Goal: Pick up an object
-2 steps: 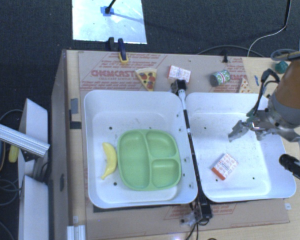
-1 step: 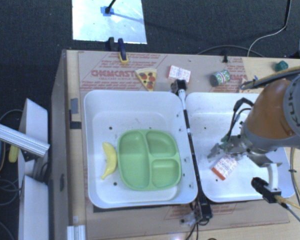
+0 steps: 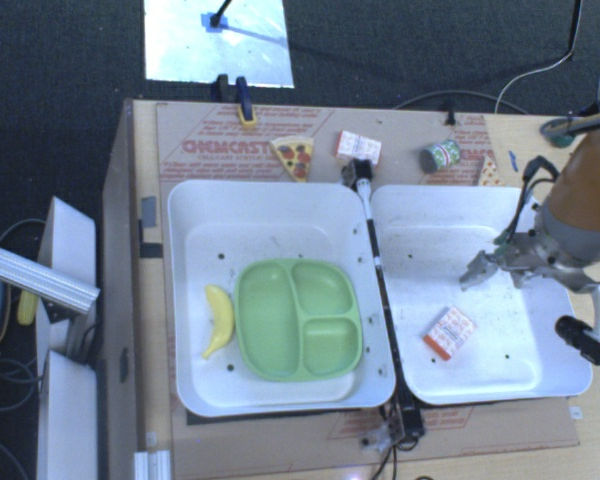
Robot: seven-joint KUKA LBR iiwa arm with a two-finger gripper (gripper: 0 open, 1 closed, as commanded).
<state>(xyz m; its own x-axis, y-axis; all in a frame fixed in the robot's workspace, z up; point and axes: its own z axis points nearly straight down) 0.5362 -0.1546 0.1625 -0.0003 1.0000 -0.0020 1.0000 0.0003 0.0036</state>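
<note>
Small orange-and-white packet (image 3: 449, 332) lies flat in the right bin (image 3: 420, 218), toward six o'clock. Pincer (image 3: 495, 266) hovers near it at one o'clock, holding nothing; finger spread cannot be told. Packet appears light, thin, probably crushable; grip across its short edges.

Bench (image 3: 230, 146) topped with brown cardboard sheet printed in red lettering. Two shallow white bins sit side by side on it, touching at the middle: left bin (image 3: 195, 213), right bin (image 3: 420, 208). Along the far strip of the bench behind the bins: yellow-and-dark clamp (image 3: 244, 103) at the back edge, toy pizza slice (image 3: 294, 156), small white-and-red box (image 3: 358, 147), small green can (image 3: 442, 155) on its side, another pizza slice piece (image 3: 488, 171) near the right.
</note>
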